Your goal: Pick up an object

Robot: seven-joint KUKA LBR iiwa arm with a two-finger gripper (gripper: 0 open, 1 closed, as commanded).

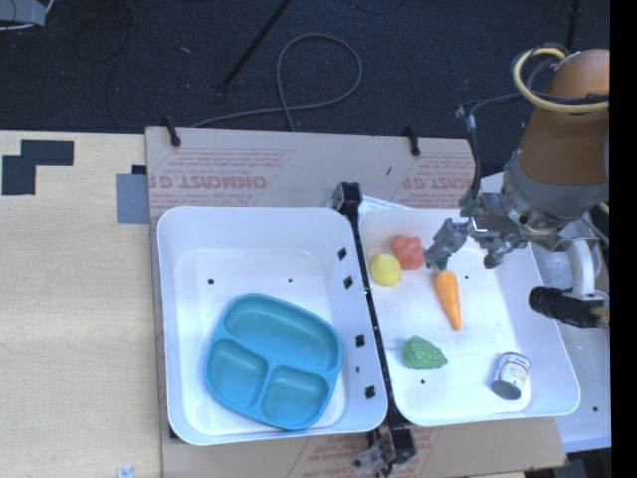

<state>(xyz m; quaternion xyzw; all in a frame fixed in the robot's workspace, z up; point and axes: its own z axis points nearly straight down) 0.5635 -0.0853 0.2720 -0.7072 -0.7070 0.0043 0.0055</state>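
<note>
I see my gripper (468, 248) spread wide with nothing between its fingers, poised over the right bin (542, 391). The carrot (449, 298) lies just below it, with a pink lump (407, 250) and lemon (385, 269) close to its left. Farther off sit a green lump (424, 353) and small can (512, 374). A blue tray (273, 360) fills the left bin (199, 237).

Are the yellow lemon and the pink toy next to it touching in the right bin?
Touching, it seems: the camera view shows the lemon meeting the pink toy's lower left edge with no white bin floor between them.
</note>
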